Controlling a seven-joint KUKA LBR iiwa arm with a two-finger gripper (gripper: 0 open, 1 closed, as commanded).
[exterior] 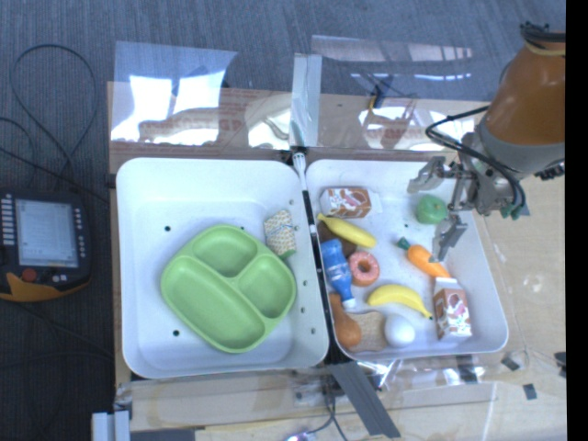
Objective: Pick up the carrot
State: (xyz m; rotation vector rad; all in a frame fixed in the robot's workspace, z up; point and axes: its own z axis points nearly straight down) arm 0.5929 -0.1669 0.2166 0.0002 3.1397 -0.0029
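Note:
The carrot (426,260) is small and orange with a green top, and lies near the right wall of the right bin (487,288). My gripper (440,208) hovers just above and behind it, open. One finger (428,176) is toward the back of the bin. The other finger (450,237) points down, its tip just above the carrot's far end. A green round fruit (428,210) lies between the two fingers. Nothing is held.
The right bin also holds a brown snack pack (347,200), two bananas (349,231) (400,298), a blue bottle (335,266), a pink donut (364,267), a white egg (400,331) and a small carton (450,310). A green divided plate (230,288) sits in the left bin.

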